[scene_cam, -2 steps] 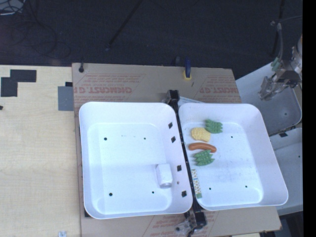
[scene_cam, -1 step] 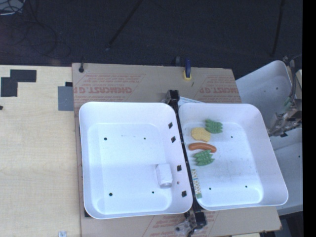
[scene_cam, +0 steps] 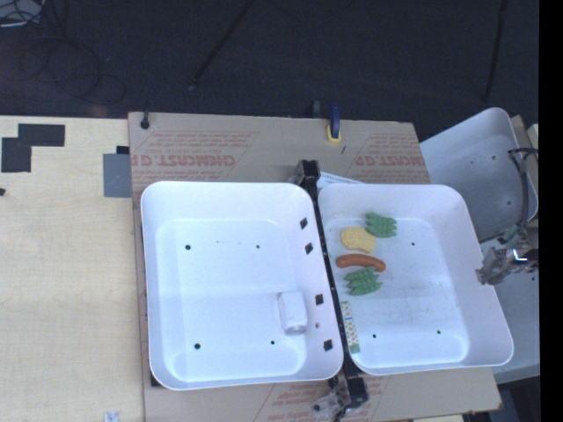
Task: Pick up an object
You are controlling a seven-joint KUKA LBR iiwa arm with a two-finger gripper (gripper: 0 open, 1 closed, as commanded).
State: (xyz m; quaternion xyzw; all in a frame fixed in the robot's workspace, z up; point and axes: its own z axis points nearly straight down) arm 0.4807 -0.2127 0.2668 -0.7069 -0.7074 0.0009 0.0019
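A small grey metal part of the gripper (scene_cam: 503,265) shows at the frame's right edge, blurred and angular. A thin dark cable (scene_cam: 526,183) loops above it, next to a pale, rounded grey-white panel (scene_cam: 479,156) dotted with small dark holes.

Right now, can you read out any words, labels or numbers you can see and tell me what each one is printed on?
Red print on the brown cardboard sheet above the left bin: upside down, too blurred to read for certain.
A second red print of the same kind above the right bin: upside down, also too blurred.
Faint red print on the cardboard's front edge: too small to read.
Nothing legible on the toy food items.
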